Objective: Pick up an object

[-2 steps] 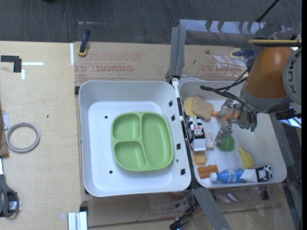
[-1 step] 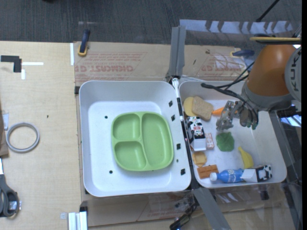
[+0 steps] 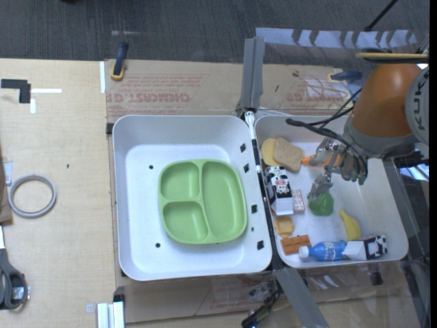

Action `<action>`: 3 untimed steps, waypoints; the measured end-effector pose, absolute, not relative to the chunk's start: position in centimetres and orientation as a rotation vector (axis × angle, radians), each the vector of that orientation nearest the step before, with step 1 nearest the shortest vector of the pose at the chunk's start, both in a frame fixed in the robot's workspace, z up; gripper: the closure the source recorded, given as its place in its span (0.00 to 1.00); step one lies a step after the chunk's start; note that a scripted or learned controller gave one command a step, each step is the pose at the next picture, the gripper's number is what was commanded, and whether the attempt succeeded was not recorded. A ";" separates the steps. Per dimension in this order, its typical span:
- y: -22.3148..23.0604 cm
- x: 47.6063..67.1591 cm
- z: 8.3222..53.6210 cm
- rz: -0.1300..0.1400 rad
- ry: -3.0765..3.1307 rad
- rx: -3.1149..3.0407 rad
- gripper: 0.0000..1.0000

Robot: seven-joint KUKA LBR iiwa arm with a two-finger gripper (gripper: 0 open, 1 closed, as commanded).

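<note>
The right bin (image 3: 392, 203) holds several small items. A slice of bread (image 3: 287, 154) and an orange carrot-like piece (image 3: 311, 160) lie at the far end. A small black, white and red box (image 3: 278, 182) sits by the left wall. Along the near side lie a blue bottle (image 3: 328, 251), an orange block (image 3: 295, 243) and a yellow banana (image 3: 350, 225). My gripper (image 3: 321, 185) hangs low over the bin's middle, directly above and close to a round green object (image 3: 321, 204). Whether it touches the green object I cannot tell.
The left bin (image 3: 130, 183) holds a green divided plate (image 3: 203, 201). On the wooden bench to the left lie a roll of tape (image 3: 31, 195) and scissors (image 3: 10, 289). A blue and yellow tool (image 3: 121, 60) lies on the cardboard beyond the bins.
</note>
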State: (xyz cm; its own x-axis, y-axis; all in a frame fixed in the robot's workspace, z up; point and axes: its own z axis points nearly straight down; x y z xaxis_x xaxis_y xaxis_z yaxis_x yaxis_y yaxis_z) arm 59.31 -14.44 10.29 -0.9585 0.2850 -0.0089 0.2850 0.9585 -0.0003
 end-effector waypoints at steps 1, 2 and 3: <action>-18.6 54.2 9.2 0.000 3.108 0.446 0.00; -12.1 61.3 9.3 0.001 3.081 0.586 0.00; -13.2 50.9 9.3 -0.001 3.083 0.591 0.00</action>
